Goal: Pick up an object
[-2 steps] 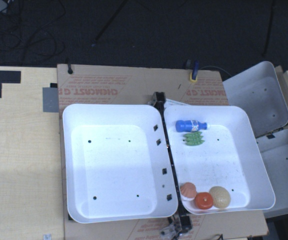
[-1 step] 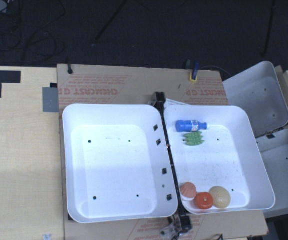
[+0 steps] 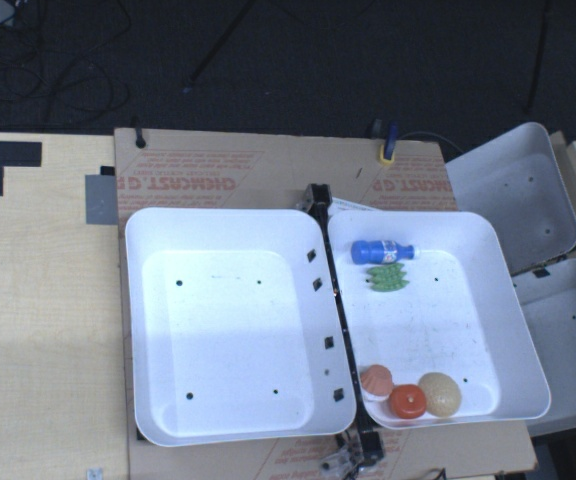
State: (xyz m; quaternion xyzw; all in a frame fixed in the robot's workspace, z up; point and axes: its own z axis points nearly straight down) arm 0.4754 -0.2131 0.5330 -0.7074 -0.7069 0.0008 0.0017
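**A:** Start at the left. What is there?

**B:** A pale wooden tabletop (image 3: 38, 298) with a few dark patches near its far edge. On it lies a brown cardboard sheet (image 3: 268, 173) printed with red letters, and the two bins sit on that.

**A:** And the left bin?

**B:** The left bin (image 3: 148, 238) is a shallow white tray with small dark dots near the corners of its floor. A row of black clips (image 3: 318, 284) runs down the seam where it meets the right bin (image 3: 498, 268).

**A:** Where are the things to pick?

**B:** All in the right bin. Near its far left corner a blue bottle (image 3: 381, 252) with a white cap lies on its side, and a small green toy (image 3: 388, 278) sits just in front of it. In the near corner three round pieces cluster together: a pinkish ball (image 3: 376, 379), a red tomato-like one (image 3: 407, 401) touching it, and a tan ball (image 3: 440, 393) beside that.

**A:** And the claw, spread or pressed together?

**B:** I cannot tell. Past the right bin there is a tilted grey-white panel (image 3: 523, 188).
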